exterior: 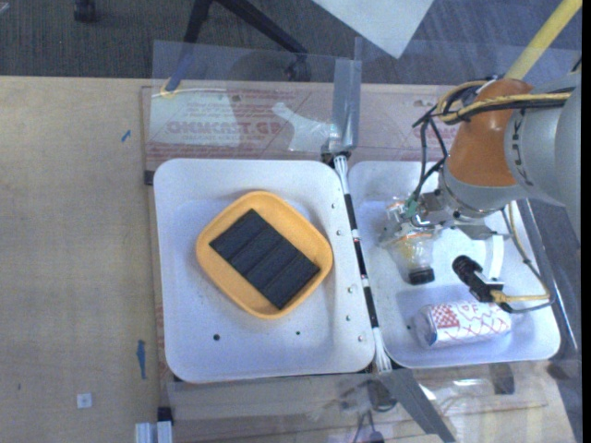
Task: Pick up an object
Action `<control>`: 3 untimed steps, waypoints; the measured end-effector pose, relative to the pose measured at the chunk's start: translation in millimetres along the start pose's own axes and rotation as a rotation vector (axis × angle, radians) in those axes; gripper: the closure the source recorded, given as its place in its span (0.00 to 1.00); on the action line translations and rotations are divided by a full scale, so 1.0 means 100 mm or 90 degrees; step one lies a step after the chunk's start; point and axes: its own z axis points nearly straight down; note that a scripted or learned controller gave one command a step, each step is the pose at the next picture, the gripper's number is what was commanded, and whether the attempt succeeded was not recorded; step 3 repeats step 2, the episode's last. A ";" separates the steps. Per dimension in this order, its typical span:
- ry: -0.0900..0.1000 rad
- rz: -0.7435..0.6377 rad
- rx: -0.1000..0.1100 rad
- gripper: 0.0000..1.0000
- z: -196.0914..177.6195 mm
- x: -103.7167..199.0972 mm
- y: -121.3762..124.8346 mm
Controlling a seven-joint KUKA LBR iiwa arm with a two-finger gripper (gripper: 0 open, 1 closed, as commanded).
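Wooden bench (74,247) bears two white bins (185,340); claw (413,238) grip state unclear.

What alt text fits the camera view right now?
The arm's gripper is down in the right bin, above a small clear bottle and near a red-patterned can lying on its side. The left bin holds a yellow tray with a black insert.

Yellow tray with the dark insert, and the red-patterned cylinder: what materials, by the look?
Yellow tray: likely moulded plastic, matte, with rounded edges; its dark insert looks matte and ribbed, perhaps rubber or foam. Red-patterned cylinder: probably paper or printed wrap, judging by flat print and no shine. Neither is certain.
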 end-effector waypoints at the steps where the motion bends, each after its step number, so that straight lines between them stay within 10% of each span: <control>1: -0.001 0.002 -0.002 1.00 -0.11 -0.02 0.01; 2: 0.000 -0.005 0.003 1.00 -0.90 0.24 0.68; 3: 0.000 -0.005 0.003 1.00 -0.90 0.24 0.68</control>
